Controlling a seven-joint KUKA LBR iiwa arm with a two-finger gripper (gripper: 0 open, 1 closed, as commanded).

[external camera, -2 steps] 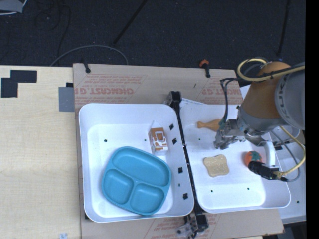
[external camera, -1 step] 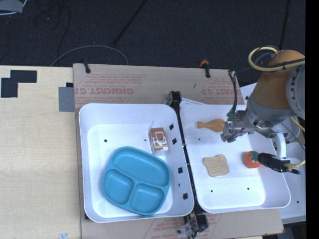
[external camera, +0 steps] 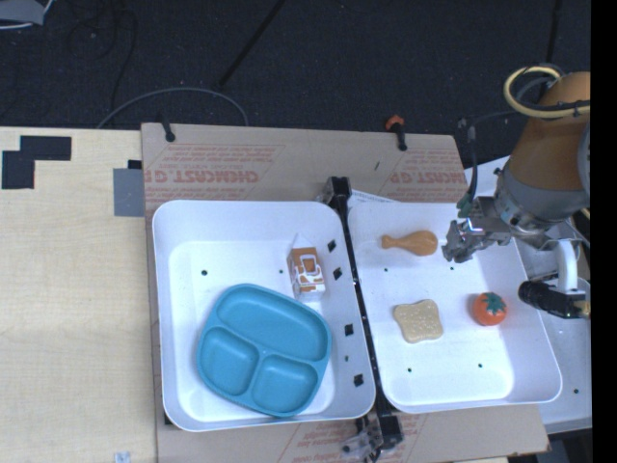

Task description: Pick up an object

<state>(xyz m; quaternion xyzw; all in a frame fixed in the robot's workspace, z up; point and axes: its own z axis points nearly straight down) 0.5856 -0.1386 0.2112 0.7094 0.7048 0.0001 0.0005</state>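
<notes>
White plastic is making up both shallow bins, which are sitting side by side on a cardboard sheet (external camera: 289,167) printed with reddish lettering. The left bin (external camera: 178,258) is holding a blue divided tray (external camera: 262,348), lying flat toward the near side with its three compartments facing up. Just beyond the tray's far right corner, a small orange and white carton (external camera: 307,271) is standing close to the bin's right wall.

The right bin (external camera: 540,374) is holding three toy foods. A tan drumstick (external camera: 411,243) is lying at the far side, its thin end pointing left. A slice of toast (external camera: 418,320) is resting flat near the middle, and a red tomato (external camera: 489,309) with a green top is sitting to the right of it, well apart from the drumstick.

The grey arm (external camera: 545,177) is reaching in from the right, its orange band showing up high. The gripper (external camera: 461,244) is hanging over the far part of the right bin, just beside the thick right end of the drumstick. Nothing is showing between its fingers, and whether they are spread or closed cannot be told from this angle. Whether it is touching the drumstick is also unclear
</notes>
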